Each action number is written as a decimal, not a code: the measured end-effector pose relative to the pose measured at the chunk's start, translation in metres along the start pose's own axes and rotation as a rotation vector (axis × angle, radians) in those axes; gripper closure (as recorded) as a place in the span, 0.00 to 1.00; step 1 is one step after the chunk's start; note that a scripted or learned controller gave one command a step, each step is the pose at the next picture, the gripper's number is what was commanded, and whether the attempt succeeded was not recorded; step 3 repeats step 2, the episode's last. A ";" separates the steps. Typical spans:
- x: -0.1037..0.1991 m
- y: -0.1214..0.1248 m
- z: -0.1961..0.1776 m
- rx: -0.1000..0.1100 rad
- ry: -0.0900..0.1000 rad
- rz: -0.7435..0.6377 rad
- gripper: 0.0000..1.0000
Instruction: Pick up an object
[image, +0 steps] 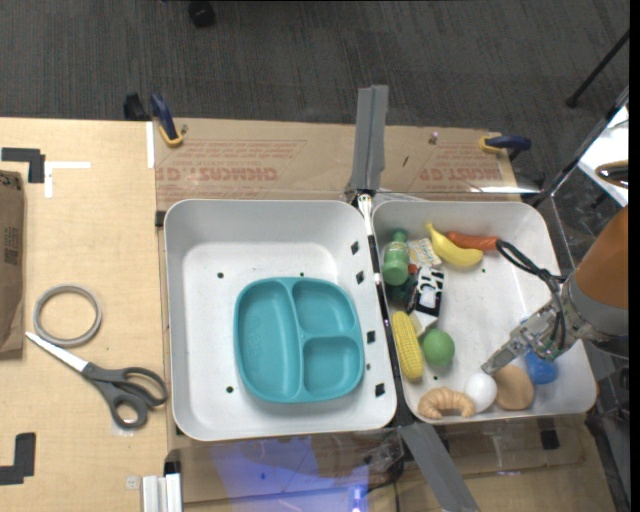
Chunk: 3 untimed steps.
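While the gripper (512, 347), fingers parted and grasping nothing, is hovering at the right bin's (545, 232) four o'clock, centring over the tan potato (516, 388) is advisable.

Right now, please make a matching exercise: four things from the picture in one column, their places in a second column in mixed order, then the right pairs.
Things:
1. teal divided plate
2. scissors
3. corn cob
4. croissant

Places:
A. right bin, along its left wall
B. on the bench, left of both bins
C. left bin, in the middle
D. right bin, at its near edge

Pairs: 1-C, 2-B, 3-A, 4-D
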<state>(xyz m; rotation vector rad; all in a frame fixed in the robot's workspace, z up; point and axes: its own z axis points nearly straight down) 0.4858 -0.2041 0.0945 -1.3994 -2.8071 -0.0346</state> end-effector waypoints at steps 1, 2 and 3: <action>0.005 0.000 0.002 0.007 -0.006 -0.012 0.00; 0.002 -0.001 0.002 0.005 -0.002 -0.005 0.00; 0.002 -0.001 0.002 0.005 -0.002 -0.005 0.00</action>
